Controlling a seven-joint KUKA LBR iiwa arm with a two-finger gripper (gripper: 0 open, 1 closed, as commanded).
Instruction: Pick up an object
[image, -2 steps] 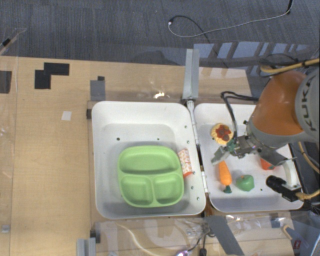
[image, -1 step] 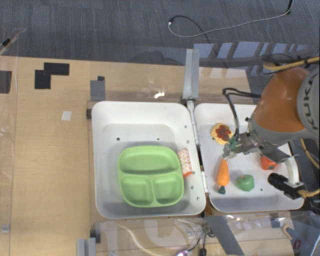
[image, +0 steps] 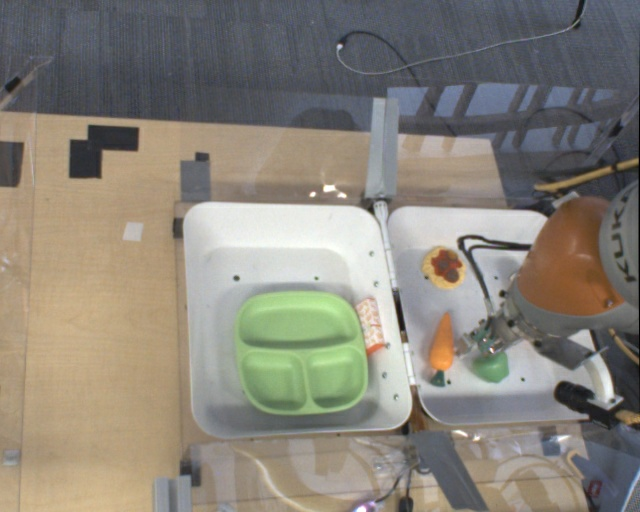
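The green piece (image: 490, 367) in the right bin (image: 520, 400), just beside the carrot (image: 441, 345), is best approached straight from above by the gripper (image: 483, 340), whose opening cannot be told.

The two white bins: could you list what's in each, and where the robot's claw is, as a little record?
left bin: light green plastic tray with three compartments; small orange-and-white packet beside the tray's right edge
right bin: orange toy carrot with green tip; small round toy pizza; green rounded object
gripper: low in the right bin, just above the green object; grip unclear
arm: grey with orange band, reaching from the right
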